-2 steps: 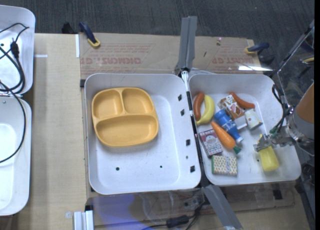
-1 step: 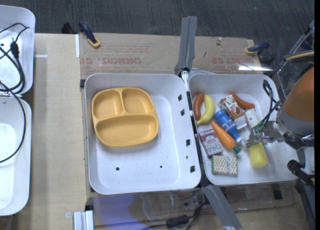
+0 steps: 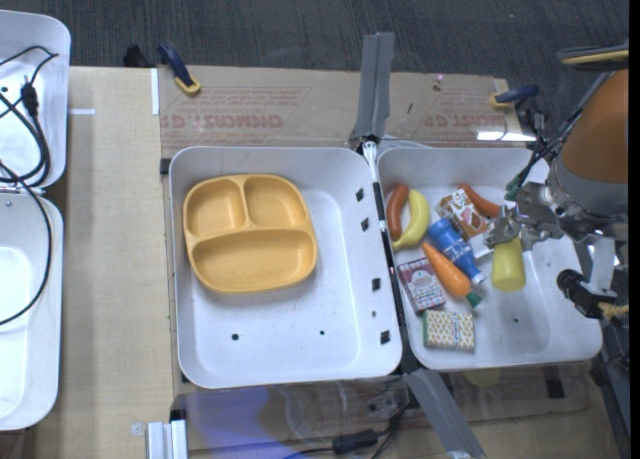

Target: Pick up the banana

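Item: banana [image 3: 415, 219], curved, yellow, lying in the right bin [image 3: 560, 342] against its left wall, touching a red sausage [image 3: 397, 209] on the wall side. Just right of the banana: blue bottle [image 3: 452, 244]; below that, carrot [image 3: 450, 269]. Below the banana: small red box [image 3: 422, 284] and a cracker-like square [image 3: 449, 328]. Well left of the banana, in the left bin [image 3: 270, 347]: yellow divided plate [image 3: 250, 232].

Tool [image 3: 520, 222]: right of the banana, above a yellow bottle [image 3: 508, 265]; its opening cannot be told from this view, nothing seen held.

Handling note, as judgement: approach not yet made. Descend over the banana's mid-curve, closing across its narrow width, avoiding sausage and bin wall.
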Controlling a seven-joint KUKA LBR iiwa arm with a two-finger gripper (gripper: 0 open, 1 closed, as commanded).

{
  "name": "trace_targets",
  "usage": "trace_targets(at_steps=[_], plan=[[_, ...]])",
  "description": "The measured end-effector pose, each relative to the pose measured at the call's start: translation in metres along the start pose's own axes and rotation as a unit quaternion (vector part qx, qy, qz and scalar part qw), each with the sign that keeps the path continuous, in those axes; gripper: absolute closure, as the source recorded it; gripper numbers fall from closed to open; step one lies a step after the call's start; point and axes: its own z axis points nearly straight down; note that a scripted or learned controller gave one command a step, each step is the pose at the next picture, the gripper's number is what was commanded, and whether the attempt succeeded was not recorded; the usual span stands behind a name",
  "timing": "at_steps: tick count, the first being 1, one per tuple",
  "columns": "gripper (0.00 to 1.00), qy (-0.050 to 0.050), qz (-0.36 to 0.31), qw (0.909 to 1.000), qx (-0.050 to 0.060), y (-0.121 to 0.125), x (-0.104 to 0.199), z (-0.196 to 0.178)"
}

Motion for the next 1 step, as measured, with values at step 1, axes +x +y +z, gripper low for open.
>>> trace_targets(at_steps=[1], plan=[[1.0,0.0,-0.081,0.9967,0.001,0.0054,0.0259,0.0329]])
